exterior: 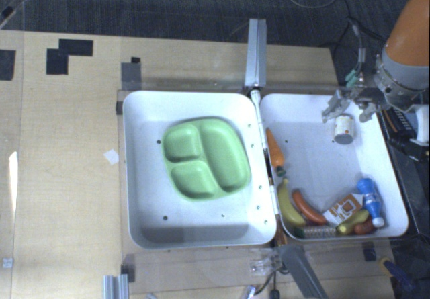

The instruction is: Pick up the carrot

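On the counter (60,177), two shallow white bins sit side by side, parted by a metal rail. The left bin (144,224) holds a green three-compartment plate (205,158), set a little toward the bin's far side. The right bin (316,156) holds the carrot (273,148), which lies along the bin's left wall about halfway down its length, its orange body pointing toward the far edge and its dark green end toward the near edge. Just nearer along that same wall lies a banana (287,202), with a red sausage-like piece (309,208) beside it. The near right corner of the bin carries a cluster of items: a small orange-and-white carton (343,208), a blue bottle (370,199), and a yellowish piece with a dark red one at the near wall. The gripper (348,107) hangs over the far right part of the right bin, well apart from the carrot; its fingers (330,111) are spread apart with nothing held between them. A small white cylinder (344,128) shows just below the fingers, on the bin's floor or close above it; which cannot be told. The arm's orange band (410,32) appears at the right edge.
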Robot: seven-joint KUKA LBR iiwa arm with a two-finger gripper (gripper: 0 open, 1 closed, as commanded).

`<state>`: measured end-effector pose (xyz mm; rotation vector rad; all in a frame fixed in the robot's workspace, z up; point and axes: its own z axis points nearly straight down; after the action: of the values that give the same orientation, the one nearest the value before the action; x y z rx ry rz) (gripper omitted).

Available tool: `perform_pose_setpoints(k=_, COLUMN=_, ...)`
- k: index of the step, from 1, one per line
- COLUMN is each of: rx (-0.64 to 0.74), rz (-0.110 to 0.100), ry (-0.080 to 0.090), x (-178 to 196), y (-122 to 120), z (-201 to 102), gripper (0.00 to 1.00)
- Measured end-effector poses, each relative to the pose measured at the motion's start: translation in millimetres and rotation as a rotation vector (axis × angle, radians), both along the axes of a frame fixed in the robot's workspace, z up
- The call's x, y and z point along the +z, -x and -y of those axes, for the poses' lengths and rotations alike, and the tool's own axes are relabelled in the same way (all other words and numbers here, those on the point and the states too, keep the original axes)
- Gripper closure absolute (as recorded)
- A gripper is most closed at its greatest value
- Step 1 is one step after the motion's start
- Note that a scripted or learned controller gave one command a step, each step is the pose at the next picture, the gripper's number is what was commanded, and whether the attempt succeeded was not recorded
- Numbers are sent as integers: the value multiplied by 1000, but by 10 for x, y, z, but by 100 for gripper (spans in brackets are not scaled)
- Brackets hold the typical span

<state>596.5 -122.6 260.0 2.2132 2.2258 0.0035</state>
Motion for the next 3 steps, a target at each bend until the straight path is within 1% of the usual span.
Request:
perform_pose_setpoints(k=1, rx=37, rz=-1, ry=0, x=-756, y=-330, z=-646, gripper=0)
perform_pose_setpoints(k=2, rx=327, rz=5, ry=2, x=-723, y=-492, z=-481, gripper=0)
perform_pose_setpoints(k=3, rx=99, rz=1, ry=0, x=-746, y=-97, z=-773, gripper=0)
